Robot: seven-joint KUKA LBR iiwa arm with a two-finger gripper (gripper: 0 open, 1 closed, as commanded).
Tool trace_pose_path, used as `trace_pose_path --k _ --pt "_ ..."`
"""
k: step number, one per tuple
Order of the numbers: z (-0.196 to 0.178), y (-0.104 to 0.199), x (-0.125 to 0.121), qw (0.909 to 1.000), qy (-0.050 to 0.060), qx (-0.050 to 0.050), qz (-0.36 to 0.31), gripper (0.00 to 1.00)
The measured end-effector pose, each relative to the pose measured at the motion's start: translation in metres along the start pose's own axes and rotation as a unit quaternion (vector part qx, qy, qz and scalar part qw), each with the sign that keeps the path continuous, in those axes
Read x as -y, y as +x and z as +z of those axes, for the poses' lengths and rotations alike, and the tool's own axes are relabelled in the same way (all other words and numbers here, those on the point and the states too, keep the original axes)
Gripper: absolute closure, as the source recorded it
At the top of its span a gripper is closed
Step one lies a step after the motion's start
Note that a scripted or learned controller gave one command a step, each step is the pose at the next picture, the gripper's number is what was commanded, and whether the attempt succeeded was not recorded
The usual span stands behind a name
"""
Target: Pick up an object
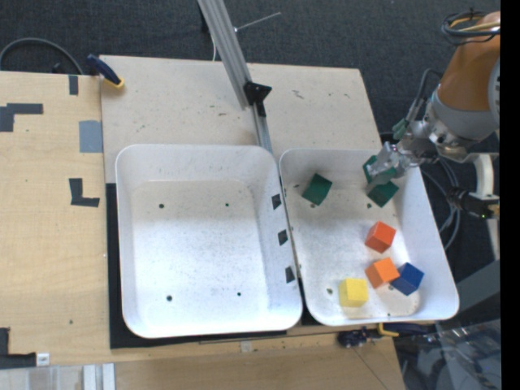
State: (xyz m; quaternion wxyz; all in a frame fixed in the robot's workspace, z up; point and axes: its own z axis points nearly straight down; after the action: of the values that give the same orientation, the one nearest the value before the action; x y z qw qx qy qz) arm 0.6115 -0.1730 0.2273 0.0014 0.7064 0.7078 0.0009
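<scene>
- Nearest to the camera is the front rim of the two white bins, which stand side by side on the bench; the left bin [199, 242] shows only small dark specks on its floor.
- One blue-and-yellow clamp [106, 71] lies at the far left corner of the bench, well apart from the bins.
- One grey metal rail [231, 51] runs at a slant from the top edge down to the place where the bins meet.
- Right bin [325, 250] holds six blocks in all.
- Two are green: one green block [317, 189] lies alone near the far wall, and a second green block [382, 192] is near the right wall, just under the gripper.
- One yellow block [353, 292] lies near the front wall.
- Two are orange: one orange block [379, 236] in the middle, and a lower orange block [380, 272] touching the one blue block [409, 278].
- Gripper [382, 167] hangs over the far right corner of the right bin; something green shows at its tip, but whether the jaws are open or closed on it cannot be told.
- No readable writing or label appears on any thing.
</scene>
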Motion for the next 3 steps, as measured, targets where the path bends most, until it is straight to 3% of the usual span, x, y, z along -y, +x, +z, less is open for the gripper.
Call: trace_pose_path --k 1,2,3 --pt "-0.049 0.0 -0.001 1.0 0.0 0.0 0.0 1.0" --pt "-0.037 0.058 0.009 1.0 0.003 -0.001 -0.002 1.0" --pt "-0.025 0.107 0.035 1.0 0.004 -0.001 -0.002 1.0"
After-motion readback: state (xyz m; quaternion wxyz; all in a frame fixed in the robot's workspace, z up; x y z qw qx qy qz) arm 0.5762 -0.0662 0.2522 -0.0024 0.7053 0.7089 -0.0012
